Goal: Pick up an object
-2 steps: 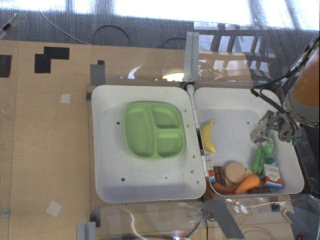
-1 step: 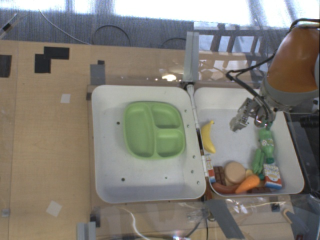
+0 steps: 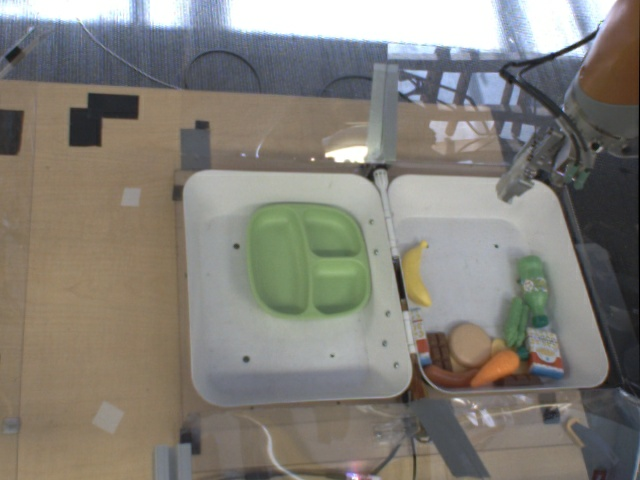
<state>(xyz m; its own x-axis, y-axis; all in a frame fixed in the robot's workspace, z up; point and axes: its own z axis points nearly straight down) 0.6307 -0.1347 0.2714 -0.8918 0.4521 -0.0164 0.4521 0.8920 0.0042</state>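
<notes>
Your bench (image 3: 90, 298) has a light wood-coloured top. Two shallow white bins rest directly on it, side by side and touching along a central divider. The left bin (image 3: 215, 358) and the right bin (image 3: 470, 238) sit level. You also have black markings (image 3: 103, 115) on the far-left surface, plus small pale squares (image 3: 131, 197).
</notes>
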